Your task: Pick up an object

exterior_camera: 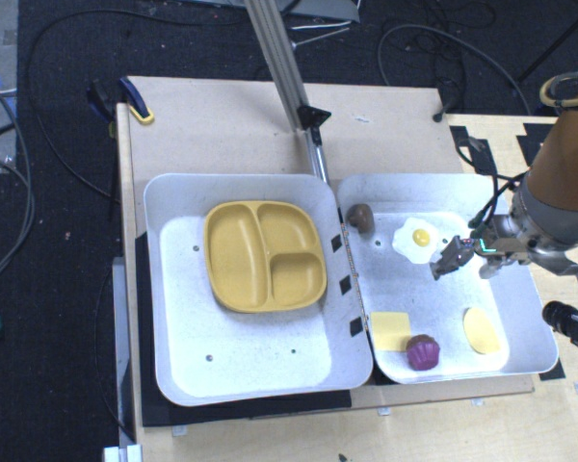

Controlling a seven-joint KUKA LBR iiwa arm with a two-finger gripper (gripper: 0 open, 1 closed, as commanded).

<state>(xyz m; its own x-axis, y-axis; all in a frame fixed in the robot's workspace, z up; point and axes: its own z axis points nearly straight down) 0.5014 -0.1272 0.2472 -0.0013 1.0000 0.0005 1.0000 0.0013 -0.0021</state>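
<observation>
Fried egg toy [415, 239]: lies in the right bin [520, 354], toward its far side, just left of the gripper.
Gripper [447, 259]: hovers over the right bin's middle, dark fingers slightly spread, pinching nothing.
Other right-bin items: brown round piece [360, 218] at far left; yellow square slice [390, 331] and purple piece [423, 352] near left; pale yellow oval [482, 331] near right.
Left bin [173, 354]: holds a yellow divided plate [266, 255].

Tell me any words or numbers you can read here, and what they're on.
None can be read. The plate, the bins, the toy foods like the egg and the arm show no writing or numbers at this size.
</observation>
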